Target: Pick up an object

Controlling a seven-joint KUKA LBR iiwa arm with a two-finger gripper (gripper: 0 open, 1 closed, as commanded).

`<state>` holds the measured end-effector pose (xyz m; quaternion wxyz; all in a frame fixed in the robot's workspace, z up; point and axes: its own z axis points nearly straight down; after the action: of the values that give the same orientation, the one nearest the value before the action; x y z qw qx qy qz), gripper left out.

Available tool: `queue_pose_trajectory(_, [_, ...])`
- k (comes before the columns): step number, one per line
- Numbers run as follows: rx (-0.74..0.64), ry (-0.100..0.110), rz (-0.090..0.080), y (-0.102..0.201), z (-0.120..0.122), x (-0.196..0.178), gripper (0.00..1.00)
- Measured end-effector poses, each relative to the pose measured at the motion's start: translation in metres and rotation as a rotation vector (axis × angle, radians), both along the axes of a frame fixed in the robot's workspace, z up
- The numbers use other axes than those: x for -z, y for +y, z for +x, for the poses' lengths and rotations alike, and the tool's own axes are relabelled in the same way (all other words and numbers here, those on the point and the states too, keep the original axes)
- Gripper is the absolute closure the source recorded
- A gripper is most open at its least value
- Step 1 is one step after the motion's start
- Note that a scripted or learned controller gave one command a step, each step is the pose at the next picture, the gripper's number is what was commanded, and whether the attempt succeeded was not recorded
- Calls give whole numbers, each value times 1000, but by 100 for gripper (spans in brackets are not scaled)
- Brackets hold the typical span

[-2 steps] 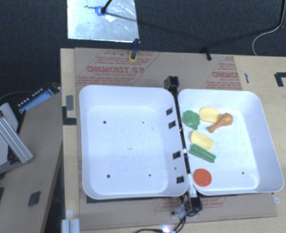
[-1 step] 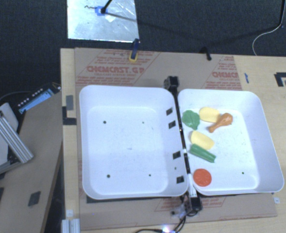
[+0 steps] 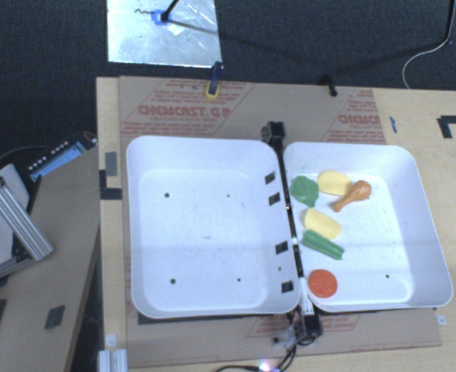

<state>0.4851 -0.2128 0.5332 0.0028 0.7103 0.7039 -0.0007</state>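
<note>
**A:** Status? Where are the pick candidates?

**B:** You've got six, all in the right bin (image 3: pixel 402 239), bunched toward its left side, next to the seam with the left bin (image 3: pixel 204 231).

**A:** Layout?

**B:** Far end of the cluster: green leaf shape (image 3: pixel 303 190), closest to the seam. Upper yellow piece (image 3: pixel 334 182) is just right of it and looks to be touching it. Brown drumstick (image 3: pixel 352 195) lies tilted, fat end up-right, thin end down-left, right against the upper yellow piece.

**A:** And nearer the camera?

**B:** Lower yellow piece (image 3: pixel 322 224) sits below the leaf. Green stick (image 3: pixel 323 245) lies directly under it, angled, and they touch or nearly touch; you can't separate them at this resolution. Red disc (image 3: pixel 323 284) lies flat on its own near the bin's front-left corner, apart from the rest.

**A:** Jaw state?

**B:** Can't tell from this frame, neither how far open nor whether anything is in them. All six items are lying on the bin floor.

**A:** Anything else you'd flag?

**B:** Black clips (image 3: pixel 274 199) run along the seam between the bins. Both bins sit on a printed cardboard sheet (image 3: pixel 351 118). A yellow clip (image 3: pixel 212 90) is on its far edge, and a shiny square sheet (image 3: pixel 163 20) lies on the dark floor beyond.
</note>
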Motion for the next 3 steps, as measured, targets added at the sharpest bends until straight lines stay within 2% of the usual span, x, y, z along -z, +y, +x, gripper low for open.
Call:
queue_pose_trajectory(1, [-16, 0, 4, 8, 76, -1, 100])
queue_pose_trajectory(2, [-14, 0, 4, 22, 59, -3, 100])
queue_pose_trajectory(3, [-10, 0, 4, 24, 33, -3, 100])
